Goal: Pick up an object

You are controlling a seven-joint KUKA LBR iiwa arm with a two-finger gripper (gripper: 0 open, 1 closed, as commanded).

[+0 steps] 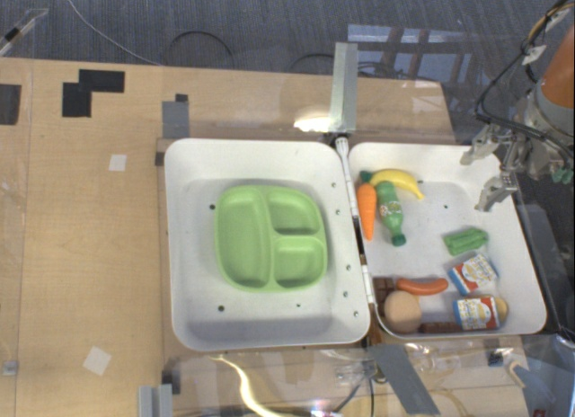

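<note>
The right bin holds several toy foods: a yellow banana, an orange carrot, a green bottle, a green block, a red sausage, a tan bun, a small carton and a labelled can. My gripper hangs over the bin's upper right corner, above and right of the green block. Its fingers stand open with nothing between them. The nearest items, the banana and the green block, lie apart from it.
The left bin holds a green divided plate. A metal post stands behind the wall between the bins. Dark cables hang by the arm at the upper right. The wooden bench stretches to the left.
</note>
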